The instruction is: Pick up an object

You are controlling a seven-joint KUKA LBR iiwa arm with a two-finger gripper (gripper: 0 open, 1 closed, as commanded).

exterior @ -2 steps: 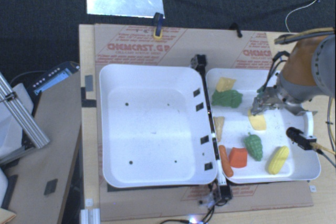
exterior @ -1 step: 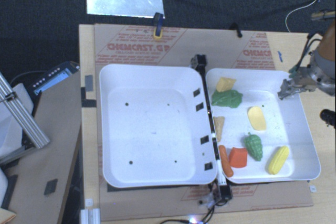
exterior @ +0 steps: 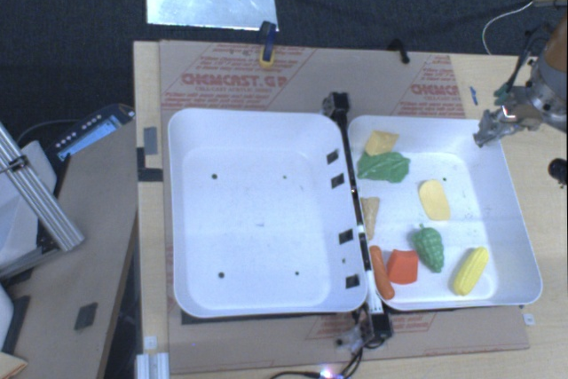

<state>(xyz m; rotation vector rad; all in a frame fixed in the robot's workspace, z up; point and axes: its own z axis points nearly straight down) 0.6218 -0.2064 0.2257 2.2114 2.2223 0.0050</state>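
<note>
Risk sits mostly with the crowding in the right bin (exterior: pixel 519 217). The tool (exterior: pixel 490 130) hangs over that bin's far right corner, above the rim, with nothing beneath it and nothing visibly in it; whether it is parted or closed I cannot tell.

A straight drop from there would likely meet bare plastic or clip the rim. The carrot (exterior: pixel 382 272) and red block (exterior: pixel 403 267) touch each other hard against the bin's left wall near its front edge, so a grasp there could foul the wall or drag both. The corn (exterior: pixel 470 270) lies close to the front right corner, where the sloped side leaves little room.

The pieces look like smooth moulded toy food, probably slippery. The leaf (exterior: pixel 383 166) is flat and ruffled, with a yellow wedge (exterior: pixel 382 142) just behind it, near the far edge. The pale yellow slice (exterior: pixel 434 200) is thin and rounded, lying mid-bin, hard to get under. The green knobbly piece (exterior: pixel 429 248), a broccoli perhaps, stands free near the front and seems the safest pick. A tan wedge (exterior: pixel 369 212) rests by the left wall. The left bin (exterior: pixel 186 191) is glossy white.
</note>
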